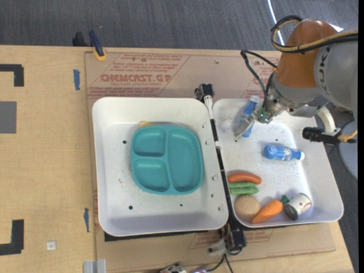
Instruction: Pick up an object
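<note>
Left bin [108,169]: teal divided plate [167,158]. Right bin [318,169]: blue bottle [281,152], hot dog [244,178], carrot [268,210], can [298,205]. Pincer [245,121] state: cannot tell

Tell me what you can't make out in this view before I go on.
- Gripper: finger state blurred; unclear whether it holds anything.
- Yellowish thing: mostly hidden behind the teal tray.
- Can: label too small.
- Arm: cut off by the right edge.
</note>
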